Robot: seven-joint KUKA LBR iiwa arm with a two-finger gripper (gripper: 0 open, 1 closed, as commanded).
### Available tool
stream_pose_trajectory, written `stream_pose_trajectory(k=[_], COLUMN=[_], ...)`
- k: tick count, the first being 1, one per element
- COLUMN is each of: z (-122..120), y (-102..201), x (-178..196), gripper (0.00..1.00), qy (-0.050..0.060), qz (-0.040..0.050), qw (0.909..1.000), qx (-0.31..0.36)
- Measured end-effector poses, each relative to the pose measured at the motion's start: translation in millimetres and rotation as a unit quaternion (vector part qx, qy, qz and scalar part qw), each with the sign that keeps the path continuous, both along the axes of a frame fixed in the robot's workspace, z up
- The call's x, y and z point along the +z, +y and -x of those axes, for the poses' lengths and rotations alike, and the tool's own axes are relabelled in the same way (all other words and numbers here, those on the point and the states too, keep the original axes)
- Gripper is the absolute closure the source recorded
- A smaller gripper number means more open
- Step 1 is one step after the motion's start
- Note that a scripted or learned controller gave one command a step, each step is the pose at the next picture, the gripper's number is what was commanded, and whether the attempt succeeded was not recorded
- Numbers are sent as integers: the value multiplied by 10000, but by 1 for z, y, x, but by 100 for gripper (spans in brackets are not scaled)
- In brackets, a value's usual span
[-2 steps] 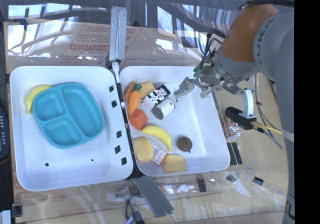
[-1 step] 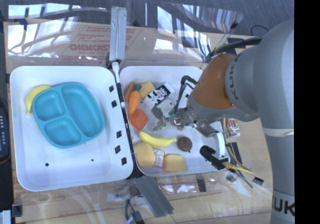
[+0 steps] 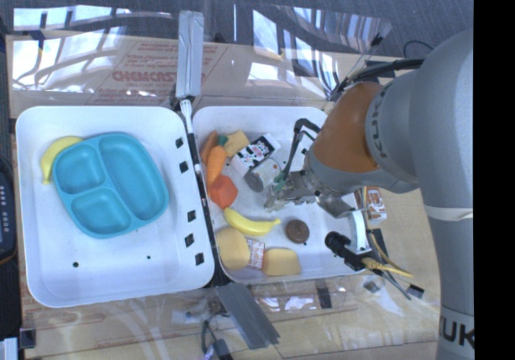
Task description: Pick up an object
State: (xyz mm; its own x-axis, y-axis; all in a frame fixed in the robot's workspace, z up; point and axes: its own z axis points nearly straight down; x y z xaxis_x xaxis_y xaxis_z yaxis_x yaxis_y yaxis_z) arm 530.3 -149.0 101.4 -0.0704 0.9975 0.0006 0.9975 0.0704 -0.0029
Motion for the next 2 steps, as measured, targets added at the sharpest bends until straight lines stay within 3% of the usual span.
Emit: stream_pose_trajectory(k=[1,2], z=[0,40], y=[0,42], x=[0,-10], gripper=[0,0], qy=[0,-2], qz=[1,-2], qw=[10000,9993], qx=[0,363])
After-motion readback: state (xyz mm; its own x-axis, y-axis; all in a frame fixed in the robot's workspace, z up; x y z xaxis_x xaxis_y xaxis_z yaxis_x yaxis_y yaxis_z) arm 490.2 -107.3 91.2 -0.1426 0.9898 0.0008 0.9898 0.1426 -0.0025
